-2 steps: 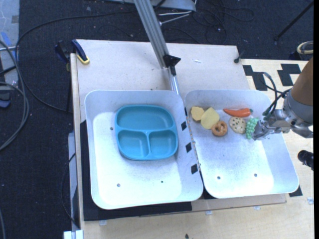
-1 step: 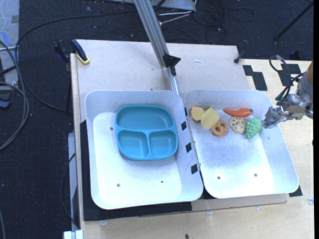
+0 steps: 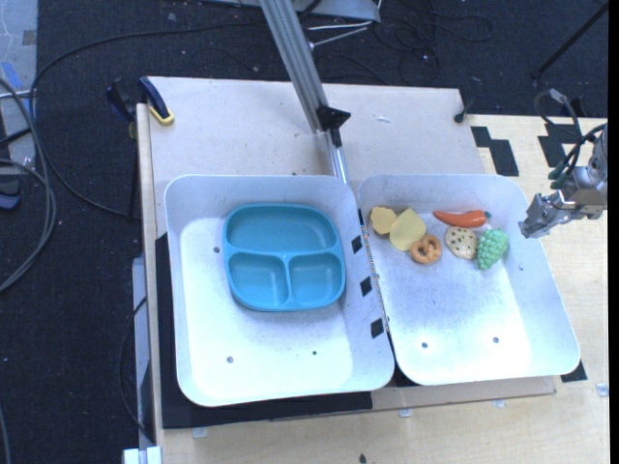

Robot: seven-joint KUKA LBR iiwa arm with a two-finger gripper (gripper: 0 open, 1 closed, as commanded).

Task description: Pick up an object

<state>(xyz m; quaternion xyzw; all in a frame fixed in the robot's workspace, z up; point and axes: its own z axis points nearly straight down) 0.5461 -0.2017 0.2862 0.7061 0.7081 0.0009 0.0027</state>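
**Claw waits at the right edge, toy food untouched**

From the overhead camera, the claw [image 3: 538, 219] hangs at the right of the frame, just outside the right bin's [image 3: 503, 341] rim. Whether it is apart or together cannot be told at this size. Nothing sits in it.

In the upper part of the right bin lies a cluster of toy food: two yellow pieces [image 3: 398, 225], a pretzel [image 3: 425, 249], an orange-red carrot [image 3: 460, 217], a cracker [image 3: 462, 243] and green grapes [image 3: 491, 246], nearest the claw.

The left bin [image 3: 266, 356] holds a blue divided tray [image 3: 284, 256]. Both bins rest on the counter [image 3: 251, 129].
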